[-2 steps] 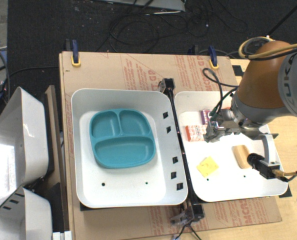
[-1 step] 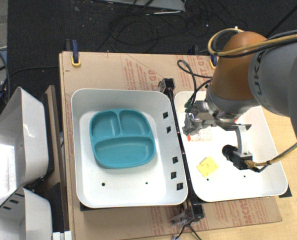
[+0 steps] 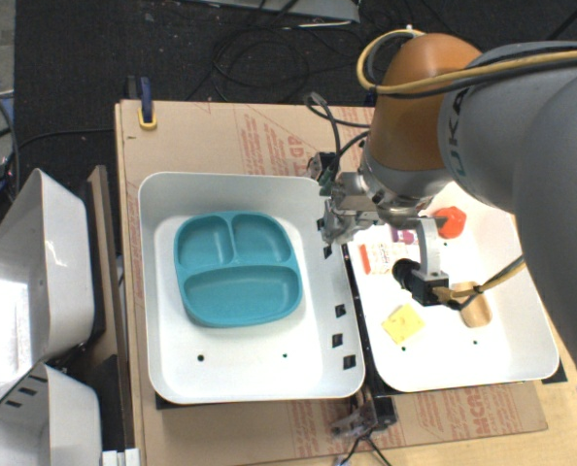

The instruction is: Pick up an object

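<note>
Grey arm [image 3: 522, 134] poises its gripper [image 3: 339, 217] at frame centre (open or closed, I cannot tell), seemingly approaching; yellow block [image 3: 402, 324] lies lower right in the right-hand bin [image 3: 502, 352], calling for a rightward descent.

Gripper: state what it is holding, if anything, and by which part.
It cannot be told. The gripper hangs at the right bin's inner rim, and its own body hides what lies under it.

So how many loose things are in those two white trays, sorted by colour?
Teal: 1, a divided plate
Orange: 1, a small lump
Yellow: 1, a small block
Tan: 1, a small chunk
White with red print: 1, a packet
Total: 5; the arm may hide more.
</note>
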Motion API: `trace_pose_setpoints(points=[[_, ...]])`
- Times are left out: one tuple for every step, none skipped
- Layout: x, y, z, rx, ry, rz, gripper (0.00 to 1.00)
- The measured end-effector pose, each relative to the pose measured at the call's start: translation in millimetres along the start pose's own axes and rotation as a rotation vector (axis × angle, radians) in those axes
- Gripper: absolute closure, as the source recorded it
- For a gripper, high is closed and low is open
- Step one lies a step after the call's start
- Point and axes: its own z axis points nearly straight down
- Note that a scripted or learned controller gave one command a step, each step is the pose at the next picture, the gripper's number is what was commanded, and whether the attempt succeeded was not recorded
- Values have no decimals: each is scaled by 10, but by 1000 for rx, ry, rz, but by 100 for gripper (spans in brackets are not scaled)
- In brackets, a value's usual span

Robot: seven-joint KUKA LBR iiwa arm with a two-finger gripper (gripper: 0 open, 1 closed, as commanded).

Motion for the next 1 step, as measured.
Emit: trace_pose_setpoints(points=[[519,179,-114,0,0,0,100]])
